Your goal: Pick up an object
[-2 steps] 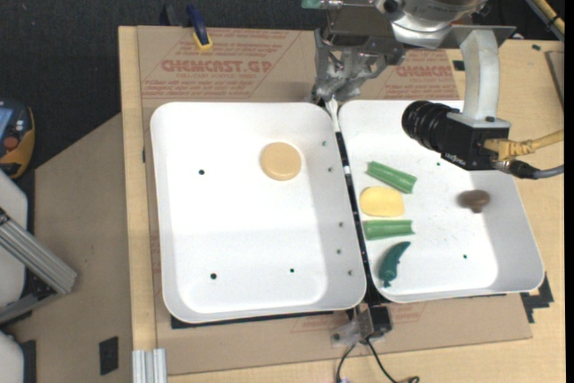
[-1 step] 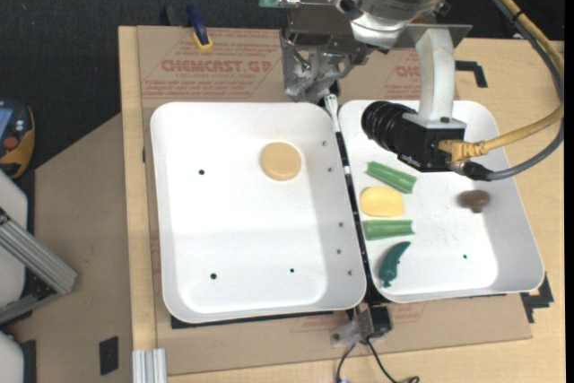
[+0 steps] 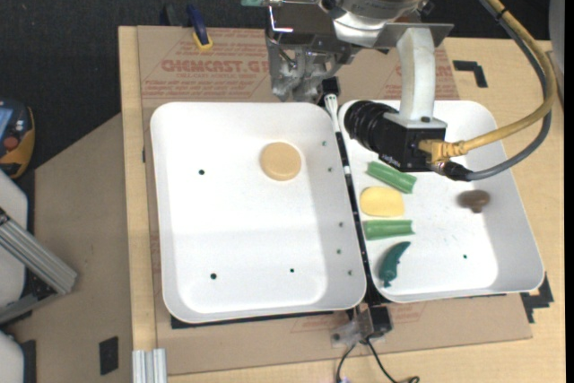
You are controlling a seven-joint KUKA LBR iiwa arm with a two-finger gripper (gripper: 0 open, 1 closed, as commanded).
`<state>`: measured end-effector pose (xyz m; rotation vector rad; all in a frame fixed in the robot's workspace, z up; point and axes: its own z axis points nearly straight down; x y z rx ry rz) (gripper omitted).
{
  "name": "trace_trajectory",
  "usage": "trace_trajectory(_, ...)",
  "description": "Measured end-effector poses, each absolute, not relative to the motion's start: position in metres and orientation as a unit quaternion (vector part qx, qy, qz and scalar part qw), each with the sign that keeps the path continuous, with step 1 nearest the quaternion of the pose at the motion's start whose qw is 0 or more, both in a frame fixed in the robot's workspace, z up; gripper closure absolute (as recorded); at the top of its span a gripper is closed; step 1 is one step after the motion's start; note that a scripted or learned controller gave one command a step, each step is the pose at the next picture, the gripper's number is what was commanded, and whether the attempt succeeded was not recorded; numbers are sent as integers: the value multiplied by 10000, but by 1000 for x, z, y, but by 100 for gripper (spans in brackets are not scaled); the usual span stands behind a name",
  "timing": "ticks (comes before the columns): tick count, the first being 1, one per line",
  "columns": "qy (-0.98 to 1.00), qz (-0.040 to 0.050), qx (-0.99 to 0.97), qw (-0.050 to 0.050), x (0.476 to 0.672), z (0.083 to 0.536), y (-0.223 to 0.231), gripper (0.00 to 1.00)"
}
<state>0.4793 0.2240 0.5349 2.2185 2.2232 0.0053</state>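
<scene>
Right bin (image 3: 511, 220): yellow piece (image 3: 382, 202), green pieces, dark item. Left bin (image 3: 179, 220): tan disc (image 3: 282, 161). End effector (image 3: 305, 78) above the rear rim, state indiscernible. Advised: centre over one isolated object before descending.

Brown cardboard-topped desk (image 3: 134, 193), red lettering printed along its far edge. Two shallow white bins sit on it, touching side by side: the left bin (image 3: 179, 282) and the right bin (image 3: 511, 269). A blue-and-yellow clamp (image 3: 198, 28) grips the far-left edge.
</scene>
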Motion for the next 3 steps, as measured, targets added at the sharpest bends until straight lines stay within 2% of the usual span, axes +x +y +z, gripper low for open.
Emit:
trace_trajectory(1, 7066, -94, 7075, -33, 477, 379, 224, 100)
trace_trajectory(2, 7063, -80, 7079, -30, 477, 261, 213, 100)
trace_trajectory(3, 7079, 84, 7063, 28, 481, 402, 225, 100)
